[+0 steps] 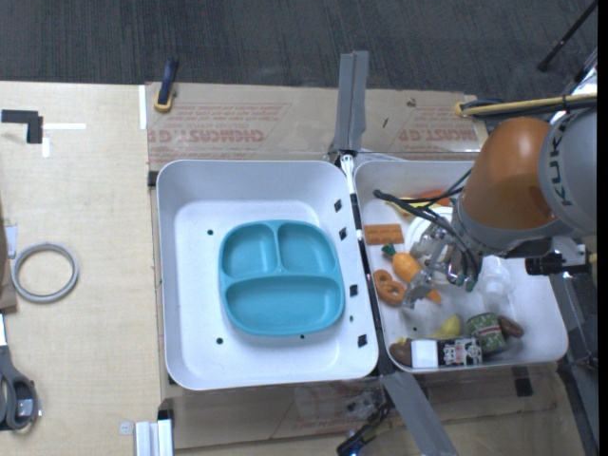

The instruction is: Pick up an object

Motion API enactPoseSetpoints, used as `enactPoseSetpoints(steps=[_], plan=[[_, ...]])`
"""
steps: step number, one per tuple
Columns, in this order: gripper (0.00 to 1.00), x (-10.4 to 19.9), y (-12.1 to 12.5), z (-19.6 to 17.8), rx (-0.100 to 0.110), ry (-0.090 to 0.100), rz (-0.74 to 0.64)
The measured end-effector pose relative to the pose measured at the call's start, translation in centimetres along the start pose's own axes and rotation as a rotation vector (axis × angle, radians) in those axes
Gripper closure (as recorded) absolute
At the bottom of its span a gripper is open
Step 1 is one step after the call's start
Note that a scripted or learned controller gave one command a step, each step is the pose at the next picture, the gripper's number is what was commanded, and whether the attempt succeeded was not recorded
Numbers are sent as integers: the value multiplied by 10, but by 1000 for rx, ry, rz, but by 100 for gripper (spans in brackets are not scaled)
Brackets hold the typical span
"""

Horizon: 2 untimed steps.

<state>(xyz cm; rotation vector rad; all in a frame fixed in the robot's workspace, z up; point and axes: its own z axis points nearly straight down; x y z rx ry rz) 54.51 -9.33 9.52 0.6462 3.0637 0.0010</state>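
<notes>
the arm (pixel 518 183) reaches in from the right and hangs low over the right bin (pixel 541 345), its pincer (pixel 432 272) down among the clutter near the bin's left side. whether the pincer is spread or pressed together, i cannot tell; metal parts and toys overlap there. just beside it lies an orange round piece (pixel 407 266), with a brown ring-shaped piece (pixel 388 285) touching the bin's left wall area below it and an orange block (pixel 383 234) above. nearer the front wall sit a yellow piece (pixel 448 328), a green wrapped item (pixel 486 334) and a labelled white-and-dark packet (pixel 446 352). the left bin (pixel 180 283) carries a blue divided plate (pixel 282 276). out on the bench (pixel 76 198), a grey tape ring (pixel 44 272) lies well apart.
</notes>
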Motion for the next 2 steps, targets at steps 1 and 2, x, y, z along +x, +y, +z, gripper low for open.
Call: enactPoseSetpoints(steps=[1, 2], plan=[[100, -2, 0, -8, 1, -5, -2], [100, -7, 10, -123, 5, 11, 97]])
